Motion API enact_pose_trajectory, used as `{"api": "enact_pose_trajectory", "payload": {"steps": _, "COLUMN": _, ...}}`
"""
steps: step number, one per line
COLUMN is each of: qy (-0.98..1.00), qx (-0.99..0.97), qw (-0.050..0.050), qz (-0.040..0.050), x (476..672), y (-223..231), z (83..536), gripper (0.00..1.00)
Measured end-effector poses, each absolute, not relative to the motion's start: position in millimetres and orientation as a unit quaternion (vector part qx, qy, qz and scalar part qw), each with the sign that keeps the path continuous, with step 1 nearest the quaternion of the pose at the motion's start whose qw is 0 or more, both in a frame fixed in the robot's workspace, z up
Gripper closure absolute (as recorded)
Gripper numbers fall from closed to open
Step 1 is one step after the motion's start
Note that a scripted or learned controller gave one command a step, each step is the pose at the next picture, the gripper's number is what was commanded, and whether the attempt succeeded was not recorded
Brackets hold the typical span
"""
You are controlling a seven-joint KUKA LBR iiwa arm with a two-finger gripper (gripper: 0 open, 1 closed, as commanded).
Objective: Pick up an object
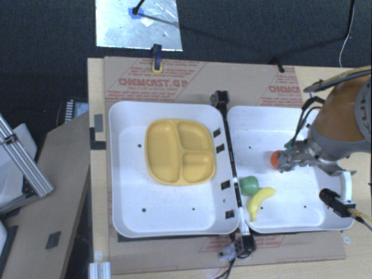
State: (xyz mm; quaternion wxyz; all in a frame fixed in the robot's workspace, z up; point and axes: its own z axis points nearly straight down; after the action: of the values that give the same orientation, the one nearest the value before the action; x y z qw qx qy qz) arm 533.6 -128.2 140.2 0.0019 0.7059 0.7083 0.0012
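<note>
Two shallow white bins side by side on the desk [256,77], so that things can be reached in either: left bin [125,156] carrying a yellow divided tray [179,151] laid flat in its middle, out of the arm's way; right bin [290,118] carrying the loose pieces. Gripper [286,158] low over the right bin's middle, reaching in from the right under the grey arm with its orange band [343,115], set just beside an orange-red object [275,158], likely the target since it sits nearest; touching or only next to it, impossible to tell. State of the gripper likewise impossible to tell, too small and blurred. Green object [250,185] and yellow banana [259,201] close together at the near left of the right bin, against the divider, apart from the gripper. Pick judged not yet secured
</note>
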Motion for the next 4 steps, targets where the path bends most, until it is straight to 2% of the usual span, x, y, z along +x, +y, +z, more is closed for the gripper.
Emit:
{"api": "enact_pose_trajectory", "payload": {"steps": 3, "qy": 0.709, "qx": 0.705, "qw": 0.003, "qz": 0.0017, "x": 528.8, "y": -136.2, "z": 278.7, "gripper": 1.0}}
{"api": "enact_pose_trajectory", "payload": {"steps": 4, "qy": 0.71, "qx": 0.704, "qw": 0.0, "qz": 0.001, "x": 539.0, "y": -93.0, "z": 270.6, "gripper": 1.0}}
